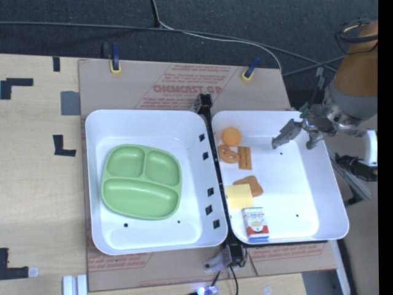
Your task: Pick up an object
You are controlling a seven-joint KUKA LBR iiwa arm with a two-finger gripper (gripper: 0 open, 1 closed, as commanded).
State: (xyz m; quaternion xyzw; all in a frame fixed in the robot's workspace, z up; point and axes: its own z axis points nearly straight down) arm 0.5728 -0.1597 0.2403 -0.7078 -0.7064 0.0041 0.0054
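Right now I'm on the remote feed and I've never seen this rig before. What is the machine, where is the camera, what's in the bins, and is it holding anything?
This is one camera, fixed above the bench and looking down at a slant. The machine is a robot arm, grey with an orange band, reaching in from the picture's right. Its gripper, a two-finger claw, hangs over the upper right part of the right bin. The fingers look spread, with nothing between them, so it holds nothing.

Two shallow white bins sit side by side. The left bin holds a green divided plate. The right bin holds small toy foods along its left side: an orange ball, a pretzel, a cracker, a brown piece, a yellow block and a small carton.
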